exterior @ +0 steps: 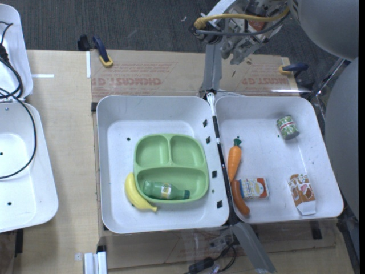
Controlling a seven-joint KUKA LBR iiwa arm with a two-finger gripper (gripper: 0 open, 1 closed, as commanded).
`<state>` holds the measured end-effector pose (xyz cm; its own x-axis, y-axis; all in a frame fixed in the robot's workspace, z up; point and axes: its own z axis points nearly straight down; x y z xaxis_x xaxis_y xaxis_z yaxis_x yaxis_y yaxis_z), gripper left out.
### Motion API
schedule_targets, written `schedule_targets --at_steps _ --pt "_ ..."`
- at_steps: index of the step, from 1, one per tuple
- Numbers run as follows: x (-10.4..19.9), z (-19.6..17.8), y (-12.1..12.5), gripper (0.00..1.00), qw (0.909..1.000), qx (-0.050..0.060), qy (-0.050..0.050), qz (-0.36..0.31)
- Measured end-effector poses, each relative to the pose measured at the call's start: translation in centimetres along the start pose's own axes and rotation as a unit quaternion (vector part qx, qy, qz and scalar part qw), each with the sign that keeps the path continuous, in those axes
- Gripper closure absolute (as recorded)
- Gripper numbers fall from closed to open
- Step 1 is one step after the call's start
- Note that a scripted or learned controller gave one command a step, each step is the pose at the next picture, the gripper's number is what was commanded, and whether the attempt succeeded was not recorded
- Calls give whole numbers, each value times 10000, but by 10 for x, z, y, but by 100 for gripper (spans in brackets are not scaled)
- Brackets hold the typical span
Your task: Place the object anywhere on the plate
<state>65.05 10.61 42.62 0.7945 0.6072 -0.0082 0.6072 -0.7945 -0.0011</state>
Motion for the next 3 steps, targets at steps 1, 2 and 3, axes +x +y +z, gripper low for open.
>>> schedule_targets --at_steps 1,2,3 --pt "24 -12 -37 100 9998 -3 4 -188" --pt "61 -12 -77 100 9978 -3 0 -667" --pt "79 -2 -93 100 9969 -5 0 -789"
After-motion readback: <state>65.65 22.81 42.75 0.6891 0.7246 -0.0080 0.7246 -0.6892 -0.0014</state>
